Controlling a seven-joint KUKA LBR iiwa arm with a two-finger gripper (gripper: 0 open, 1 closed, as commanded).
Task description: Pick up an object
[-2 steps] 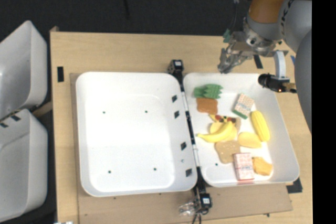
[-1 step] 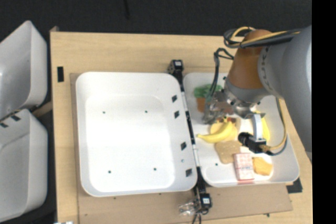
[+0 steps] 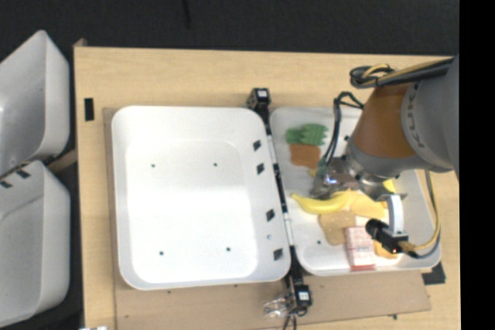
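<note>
Gripper [image 3: 329,183] low in the right bin [image 3: 309,263], fingers' state indiscernible; banana [image 3: 329,204] just below: centre fingers across it before clenching.

You've got wide open floor across the left bin [image 3: 186,197]. The right bin [image 3: 309,263] is crowded: green piece [image 3: 308,134] and brown block [image 3: 305,155] at the far end, banana [image 3: 329,203], tan lump [image 3: 336,225] and pink box [image 3: 359,246] packed nearer, with the arm [image 3: 402,124] overhanging its right side.
</note>
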